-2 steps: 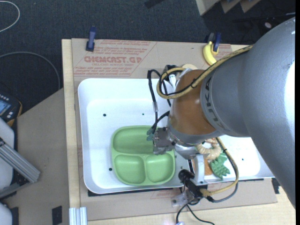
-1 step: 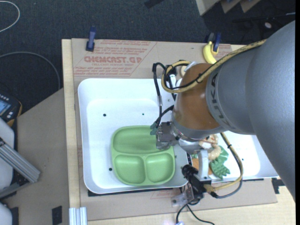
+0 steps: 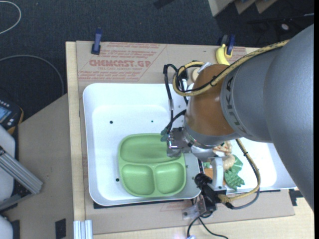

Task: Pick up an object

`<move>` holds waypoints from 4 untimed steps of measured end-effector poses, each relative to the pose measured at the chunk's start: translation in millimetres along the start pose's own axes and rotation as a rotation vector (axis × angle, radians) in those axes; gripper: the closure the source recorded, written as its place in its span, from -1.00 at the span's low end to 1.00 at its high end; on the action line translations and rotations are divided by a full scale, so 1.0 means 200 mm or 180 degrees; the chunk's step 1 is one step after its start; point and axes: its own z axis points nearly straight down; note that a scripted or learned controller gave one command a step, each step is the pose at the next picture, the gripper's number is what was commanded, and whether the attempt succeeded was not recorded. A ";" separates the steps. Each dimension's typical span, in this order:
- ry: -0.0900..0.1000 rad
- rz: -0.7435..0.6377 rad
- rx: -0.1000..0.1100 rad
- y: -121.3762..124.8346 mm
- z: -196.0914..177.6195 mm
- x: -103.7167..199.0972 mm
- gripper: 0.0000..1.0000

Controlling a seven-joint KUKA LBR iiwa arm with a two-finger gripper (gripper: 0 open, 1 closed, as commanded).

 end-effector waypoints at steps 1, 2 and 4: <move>0.0000 0.0001 -0.0003 0.00 -0.05 0.00 1.00; 0.0001 0.0006 -0.0008 0.00 -0.10 0.00 1.00; 0.0006 -0.0026 -0.0060 0.60 -0.68 0.22 1.00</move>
